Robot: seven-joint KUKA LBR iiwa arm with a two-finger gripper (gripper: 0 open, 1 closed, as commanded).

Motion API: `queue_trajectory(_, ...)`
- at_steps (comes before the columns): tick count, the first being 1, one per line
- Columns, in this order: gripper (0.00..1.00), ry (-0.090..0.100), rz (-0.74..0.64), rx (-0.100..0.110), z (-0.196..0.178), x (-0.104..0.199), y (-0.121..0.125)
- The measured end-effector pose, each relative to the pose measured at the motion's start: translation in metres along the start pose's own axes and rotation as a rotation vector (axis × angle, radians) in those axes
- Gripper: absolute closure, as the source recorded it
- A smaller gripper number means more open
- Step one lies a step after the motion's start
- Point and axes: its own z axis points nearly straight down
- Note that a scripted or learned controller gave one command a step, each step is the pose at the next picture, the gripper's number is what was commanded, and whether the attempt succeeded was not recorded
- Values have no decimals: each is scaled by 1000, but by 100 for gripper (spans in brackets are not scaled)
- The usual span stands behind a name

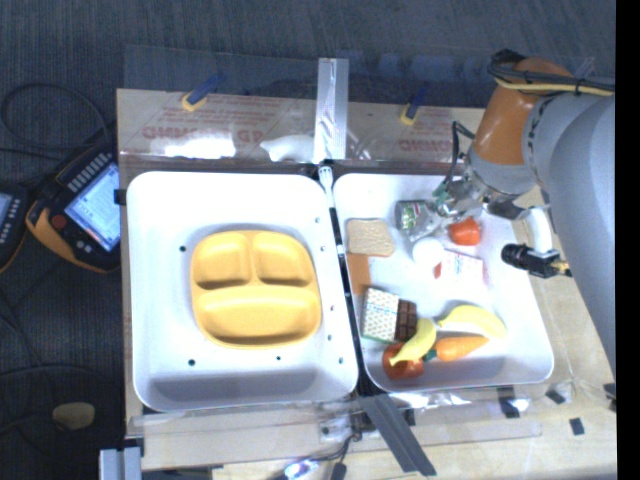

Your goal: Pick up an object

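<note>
The right bin (530, 363) holds several items: a tan cracker-like slab (370, 236), a green and silver packet (410, 213), a small red tomato-like piece (464, 232), a white piece (430, 255), a checked packet with a brown bar (386, 316), a yellow banana (472, 318), an orange carrot (461, 348) and a red fruit (402, 366). My gripper (451, 197) hangs low over the bin's far side, between the green packet and the red piece. It looks close to both, and contact is unclear.
The left bin (160, 368) contains a yellow compartment tray (256, 284). A raised divider (340, 268) separates the bins. The grey arm (585, 198) covers the right bin's far right corner. A handheld pendant (85, 213) lies off the bench to the left.
</note>
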Motion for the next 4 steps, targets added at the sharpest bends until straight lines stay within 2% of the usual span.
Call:
queue_trajectory(1,0,-3,0,-10,-1,1,3)
queue_trajectory(2,0,-4,125,-34,6,42,26)
queue_trajectory(3,0,-10,-26,-35,6,61,8)
queue_trajectory(4,100,-11,-25,-38,-5,60,8)
